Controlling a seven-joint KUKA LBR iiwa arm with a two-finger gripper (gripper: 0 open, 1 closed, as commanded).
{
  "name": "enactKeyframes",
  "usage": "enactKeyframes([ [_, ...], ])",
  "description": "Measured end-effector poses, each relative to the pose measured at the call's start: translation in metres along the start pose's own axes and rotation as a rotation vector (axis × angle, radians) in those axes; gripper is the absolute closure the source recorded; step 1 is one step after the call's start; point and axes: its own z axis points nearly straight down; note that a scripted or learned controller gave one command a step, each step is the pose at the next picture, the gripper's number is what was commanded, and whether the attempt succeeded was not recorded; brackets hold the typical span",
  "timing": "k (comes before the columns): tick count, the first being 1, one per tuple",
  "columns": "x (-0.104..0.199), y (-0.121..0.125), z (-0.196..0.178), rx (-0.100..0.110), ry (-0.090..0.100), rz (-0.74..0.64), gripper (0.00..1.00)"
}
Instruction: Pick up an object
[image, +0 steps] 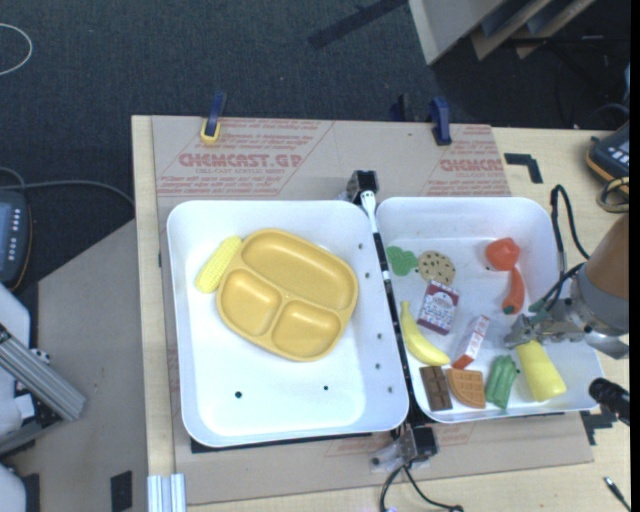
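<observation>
The right bin (470, 208) holds several toy foods. A red pepper (503, 254) and a thin red chili (514, 291) lie at its back right. A yellow cylinder (541, 371) and a green pepper (500, 381) lie at the front right. Toward the middle are a red box (437, 307), a banana (423, 342), a cookie (436, 266) and a small red-and-white packet (473, 338). My gripper (527, 329) is low over the bin's right side, just above the yellow cylinder and just below the chili. Nothing is visibly held.
A chocolate bar (435, 387) and a waffle (466, 388) sit at the right bin's front wall, a green leafy piece (402, 261) at its back left. The left bin (200, 330) holds a yellow divided plate (288, 293) and a corn cob (217, 264).
</observation>
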Motion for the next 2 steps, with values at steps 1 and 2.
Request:
enactKeyframes([
  [1,-0.004,0.002,-0.043,0.001,-0.003,0.0,1.0],
  [2,0.001,0.007,-0.088,0.0,-0.003,-0.002,1.0],
])
